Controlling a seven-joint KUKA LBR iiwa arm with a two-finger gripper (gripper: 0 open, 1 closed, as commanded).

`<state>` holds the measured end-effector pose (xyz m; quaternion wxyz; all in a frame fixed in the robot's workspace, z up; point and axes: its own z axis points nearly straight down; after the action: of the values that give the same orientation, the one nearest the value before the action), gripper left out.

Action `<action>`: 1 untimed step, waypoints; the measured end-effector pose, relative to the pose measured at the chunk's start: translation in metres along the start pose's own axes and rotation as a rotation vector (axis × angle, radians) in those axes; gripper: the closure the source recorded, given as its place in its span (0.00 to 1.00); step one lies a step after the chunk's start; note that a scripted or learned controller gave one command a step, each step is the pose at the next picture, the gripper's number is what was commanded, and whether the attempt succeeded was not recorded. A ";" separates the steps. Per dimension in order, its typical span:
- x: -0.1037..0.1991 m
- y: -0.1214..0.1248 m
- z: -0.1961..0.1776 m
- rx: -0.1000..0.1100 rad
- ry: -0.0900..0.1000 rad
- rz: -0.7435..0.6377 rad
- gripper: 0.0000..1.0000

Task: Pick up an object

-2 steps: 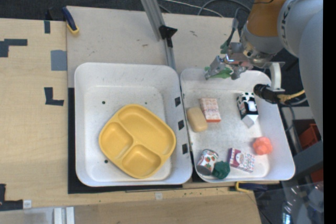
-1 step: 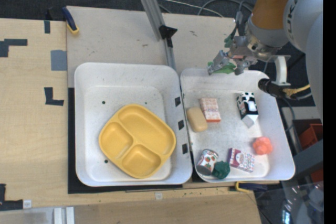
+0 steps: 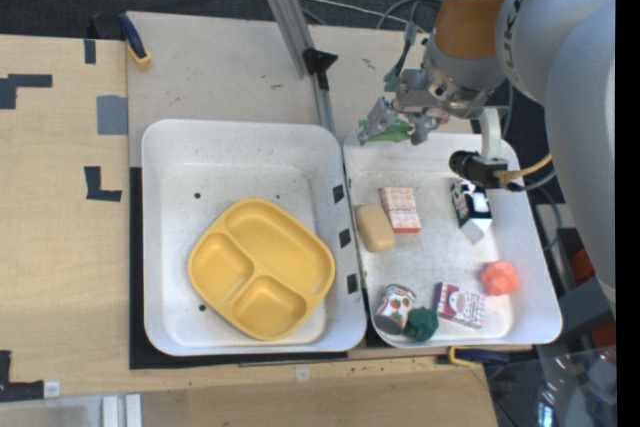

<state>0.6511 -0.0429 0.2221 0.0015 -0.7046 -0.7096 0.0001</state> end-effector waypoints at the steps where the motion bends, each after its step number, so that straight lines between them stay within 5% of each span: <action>1: 0.059 0.000 0.000 -0.001 0.000 -0.001 1.00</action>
<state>0.6508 0.0165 0.2217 0.0012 -0.7044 -0.7098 -0.0001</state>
